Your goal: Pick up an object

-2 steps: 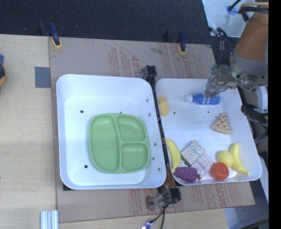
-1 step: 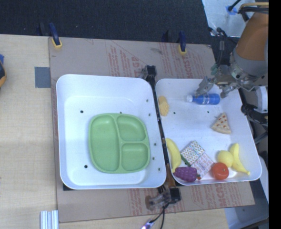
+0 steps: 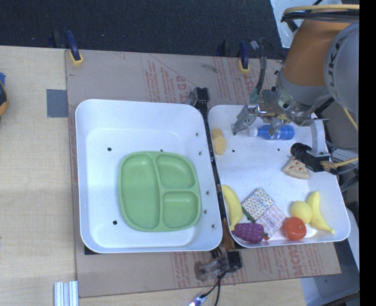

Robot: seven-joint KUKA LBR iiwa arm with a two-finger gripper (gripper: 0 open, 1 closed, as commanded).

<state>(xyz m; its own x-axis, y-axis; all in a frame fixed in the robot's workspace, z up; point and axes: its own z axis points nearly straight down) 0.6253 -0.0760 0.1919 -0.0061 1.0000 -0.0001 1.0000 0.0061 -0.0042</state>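
My gripper (image 3: pixel 257 129) hangs over the far end of the right bin (image 3: pixel 272 157), its two metal fingers spread apart. A blue tube with a white end (image 3: pixel 283 132) lies on the bin floor at the right-hand finger, partly hidden behind it; I cannot tell whether they touch. Nothing sits gripped between the fingers. A small yellow piece (image 3: pixel 219 141) lies to the gripper's left by the bin wall. A tan cracker-like wedge (image 3: pixel 296 168) lies to the right, nearer the camera.
At the right bin's near end lie a banana (image 3: pixel 231 204), purple grapes (image 3: pixel 249 233), a patterned packet (image 3: pixel 264 210), a red tomato (image 3: pixel 294 228), a lemon (image 3: pixel 301 210) and a second banana (image 3: pixel 320 212). The left bin (image 3: pixel 95 171) holds a green divided plate (image 3: pixel 159 190).
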